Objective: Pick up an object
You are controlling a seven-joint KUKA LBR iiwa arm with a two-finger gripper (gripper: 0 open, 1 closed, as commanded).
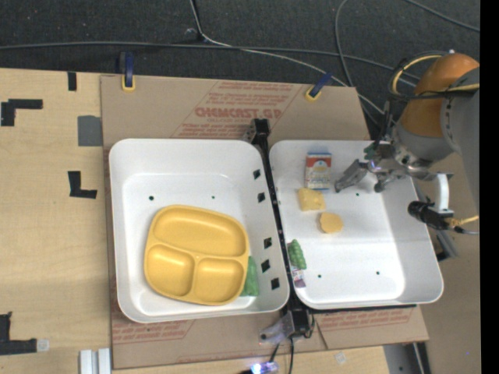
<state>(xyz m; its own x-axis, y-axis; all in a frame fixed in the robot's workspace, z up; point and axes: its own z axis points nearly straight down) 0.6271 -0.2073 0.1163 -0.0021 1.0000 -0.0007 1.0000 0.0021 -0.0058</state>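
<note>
Gripper (365, 174) hangs over the right bin (405, 287), toward its 1 o'clock corner; two dark fingers splayed wide, nothing between them. Judged from this: pick not yet made, grasp and lift both left to do. Candidate objects all lie loose on the right bin's floor: small carton (317, 169) at about 11 o'clock, just beside the nearer finger at its 9 o'clock; yellow block (311, 199) below the carton; rounder yellow piece (330, 223) near bin centre; green packet (297, 253) against the bin's 8 o'clock wall. Left bin (129, 162) carries a yellow divided tray (196, 254) with another green item (251, 277) at the tray's 4 o'clock edge. Arm comes in from 3 o'clock, orange band (444, 80) up at 2 o'clock, wrist tilted down toward the carton. Whether the tips touch the bin floor is unclear.
</note>
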